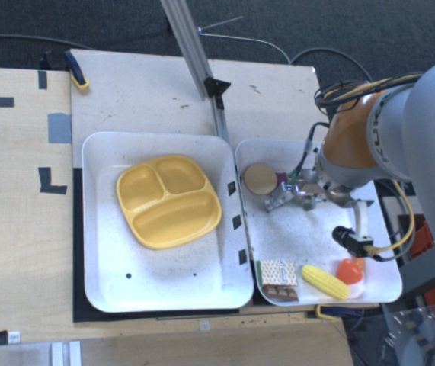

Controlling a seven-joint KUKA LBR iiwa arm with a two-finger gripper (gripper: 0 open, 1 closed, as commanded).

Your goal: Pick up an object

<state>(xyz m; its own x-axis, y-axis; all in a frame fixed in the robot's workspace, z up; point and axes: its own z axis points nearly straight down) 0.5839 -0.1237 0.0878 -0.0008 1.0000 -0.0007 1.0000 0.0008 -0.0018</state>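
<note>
My gripper (278,198) reaches from the right into the right bin (301,242), low over its upper left part. Its metal fingers (276,201) point left, just below and beside a round tan disc (260,179). Nothing shows between the fingers. Along the bin's near edge lie a patterned cracker-like block (279,274), a yellow corn cob (324,280) and a small red-orange object (350,270). The left bin (103,227) holds a yellow divided plate (168,200).
A slanted metal pole (189,38) runs from the top down to the seam between the bins. Black cables loop around the arm's wrist (354,139). A yellow and blue clamp (76,71) sits at the bench's far left corner.
</note>
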